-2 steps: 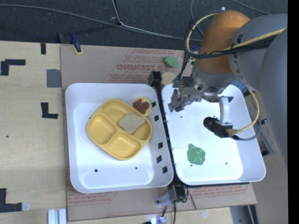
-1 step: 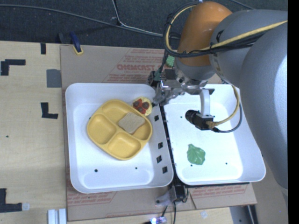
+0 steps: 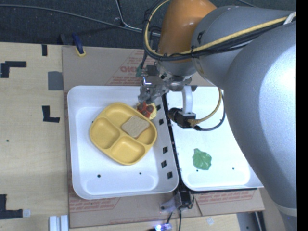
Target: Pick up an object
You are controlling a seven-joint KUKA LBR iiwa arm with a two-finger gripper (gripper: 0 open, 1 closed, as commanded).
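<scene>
Gripper (image 3: 146,101): over yellow tray's (image 3: 107,131) one-o'clock rim, at a red object (image 3: 145,109)
Fingers: spread unclear, cannot tell
Green object (image 3: 201,159): right bin (image 3: 240,174)

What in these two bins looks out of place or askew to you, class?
The yellow divided plate sits turned at an angle to the left bin walls, not square with them. A tan slice lies across its dividers rather than inside one compartment. In the right bin lies a lone green lump.

wooden bench (image 3: 29,143) with a cardboard sheet (image 3: 103,64) and two white bins (image 3: 82,177) side by side
</scene>
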